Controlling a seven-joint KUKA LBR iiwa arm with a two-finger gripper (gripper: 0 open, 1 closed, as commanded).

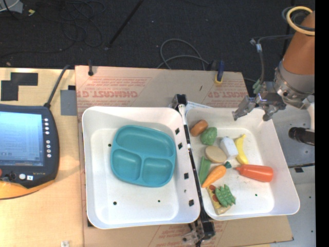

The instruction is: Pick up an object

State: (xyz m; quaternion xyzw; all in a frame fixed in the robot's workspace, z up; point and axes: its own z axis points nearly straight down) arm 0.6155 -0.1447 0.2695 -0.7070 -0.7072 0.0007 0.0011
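My gripper (253,110) looks spread apart with nothing between its tips, though it is small and hard to see. It hangs over the far edge of the right bin (285,189). The toy foods, like the red pepper (255,173), lie below. Nothing is picked yet.

The arm (300,45) is cut off at the right edge. A handheld screen unit (23,143) is cut off at the left edge. A small item beneath the green leafy toy (224,195) is partly hidden, identity indeterminate.
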